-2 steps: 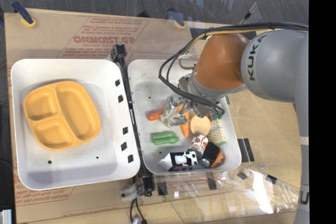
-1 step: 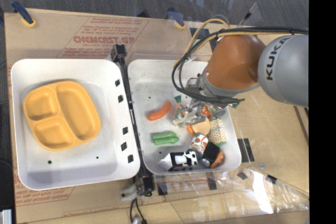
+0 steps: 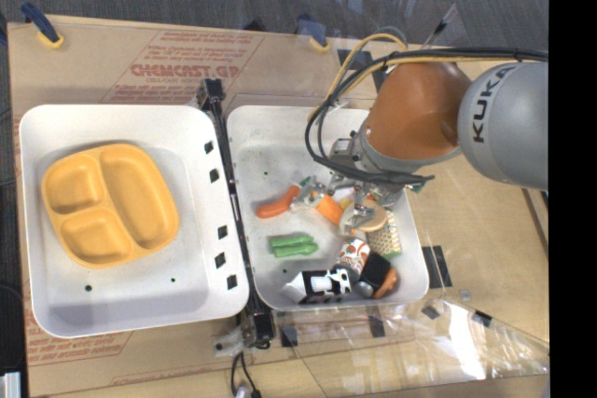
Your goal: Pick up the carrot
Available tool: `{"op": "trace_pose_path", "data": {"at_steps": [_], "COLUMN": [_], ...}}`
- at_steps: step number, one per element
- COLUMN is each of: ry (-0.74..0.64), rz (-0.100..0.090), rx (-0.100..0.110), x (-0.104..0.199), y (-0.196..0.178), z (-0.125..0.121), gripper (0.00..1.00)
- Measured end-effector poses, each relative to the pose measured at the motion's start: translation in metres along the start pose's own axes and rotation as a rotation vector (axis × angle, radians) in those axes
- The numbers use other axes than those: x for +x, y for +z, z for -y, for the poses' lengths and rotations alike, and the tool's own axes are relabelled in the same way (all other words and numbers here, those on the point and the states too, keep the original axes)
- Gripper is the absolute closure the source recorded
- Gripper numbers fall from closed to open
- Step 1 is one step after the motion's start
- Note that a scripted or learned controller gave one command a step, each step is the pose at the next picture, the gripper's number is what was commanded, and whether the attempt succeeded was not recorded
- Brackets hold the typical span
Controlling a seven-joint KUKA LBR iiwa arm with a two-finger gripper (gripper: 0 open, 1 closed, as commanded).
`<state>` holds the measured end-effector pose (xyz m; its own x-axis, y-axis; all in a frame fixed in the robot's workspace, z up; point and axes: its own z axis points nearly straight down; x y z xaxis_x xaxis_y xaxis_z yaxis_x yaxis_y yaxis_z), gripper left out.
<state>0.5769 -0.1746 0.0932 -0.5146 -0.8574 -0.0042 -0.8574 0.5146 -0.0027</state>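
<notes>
Orange wrist band (image 3: 410, 112) possibly hides end effector (image 3: 353, 200).

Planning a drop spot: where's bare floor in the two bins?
Left bin: bare strips in front of and beside the yellow tray. Right bin: bare at the back-left, behind the carrot. Crowded at its front right, with toys piled under the gripper.

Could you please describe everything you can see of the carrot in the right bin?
The carrot is a small orange toy, plastic by its look, tapering with a paler tip. It lies flat on the floor of the right bin, slanted up toward the gripper, whose parts sit close to its upper end. A green toy lies below it, apart.
</notes>
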Motion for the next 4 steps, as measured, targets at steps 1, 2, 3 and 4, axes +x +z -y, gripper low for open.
{"op": "trace_pose_path", "data": {"at_steps": [1,2,3,4], "ry": [0.014,0.061,0.234,0.243], "rz": [-0.002,0.015,0.010,0.032], "rx": [-0.003,0.033,0.023,0.058], "x": [0.019,0.005,0.022,0.005], "y": [0.001,-0.009,-0.006,-0.014], "z": [-0.020,-0.063,-0.043,-0.077], "gripper": [0.00,0.00,0.00,0.00]}}
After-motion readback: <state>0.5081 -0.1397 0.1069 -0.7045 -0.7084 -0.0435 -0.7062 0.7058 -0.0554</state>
